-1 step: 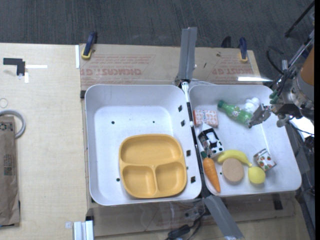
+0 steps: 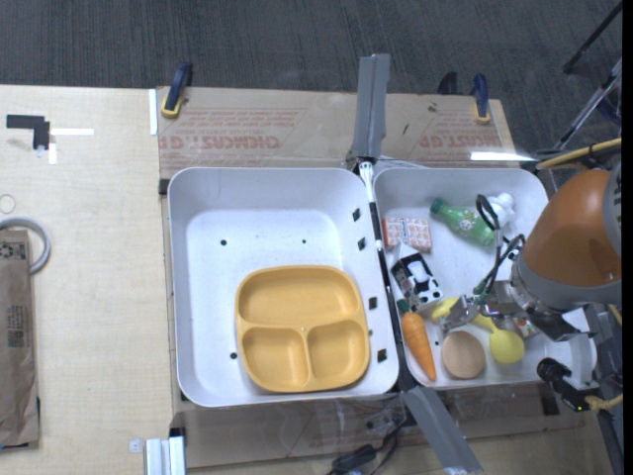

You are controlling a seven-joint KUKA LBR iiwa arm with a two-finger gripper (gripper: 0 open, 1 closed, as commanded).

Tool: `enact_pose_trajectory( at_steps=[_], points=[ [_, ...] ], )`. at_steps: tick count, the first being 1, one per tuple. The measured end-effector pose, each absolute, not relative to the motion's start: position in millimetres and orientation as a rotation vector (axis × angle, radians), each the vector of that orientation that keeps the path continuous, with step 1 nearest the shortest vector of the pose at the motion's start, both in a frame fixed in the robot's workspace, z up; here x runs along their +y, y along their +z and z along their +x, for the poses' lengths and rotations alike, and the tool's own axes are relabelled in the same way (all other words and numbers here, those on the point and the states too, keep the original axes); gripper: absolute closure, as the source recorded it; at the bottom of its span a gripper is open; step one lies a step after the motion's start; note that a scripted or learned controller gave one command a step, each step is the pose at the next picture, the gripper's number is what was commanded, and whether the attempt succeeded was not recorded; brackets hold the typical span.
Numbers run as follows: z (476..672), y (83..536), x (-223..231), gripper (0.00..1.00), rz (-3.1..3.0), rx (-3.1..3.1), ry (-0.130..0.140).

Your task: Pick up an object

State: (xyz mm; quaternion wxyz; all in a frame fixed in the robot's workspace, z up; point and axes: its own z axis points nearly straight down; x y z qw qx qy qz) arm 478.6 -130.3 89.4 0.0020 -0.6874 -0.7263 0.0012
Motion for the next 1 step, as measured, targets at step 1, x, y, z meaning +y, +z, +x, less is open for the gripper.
enact_pose_trajectory(
  at_steps=[1],
  points=[
    [487.0, 89.5, -150.5, 0.0, -2.509, -1.881, 0.002]
  ],
)
